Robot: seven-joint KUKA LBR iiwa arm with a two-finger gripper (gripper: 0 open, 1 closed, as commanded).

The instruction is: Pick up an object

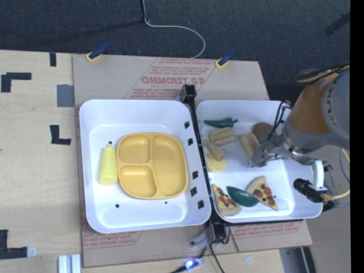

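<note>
The right bin [244, 174] holds several toy foods. At its back lie a green pepper [220, 121], a tan bun [221, 136], a tan bread piece [248, 145] and a brown disc [262, 131]. Near the front are a pizza slice [263, 192], a dark green leaf-shaped piece [243, 196] and a second pizza slice [223, 200]. A pale yellow piece [215, 163] rests by the left wall. My gripper [260, 157] is low inside this bin, just right of the tan bread piece and below the brown disc. I see nothing held in it.
The left bin [91, 152] carries a yellow divided plate [152, 165] and a yellow squeeze bottle [108, 164] beside it. Black clips line the wall between the bins [196, 152]. The grey arm with its orange band [310, 110] overhangs the right bin's right edge.
</note>
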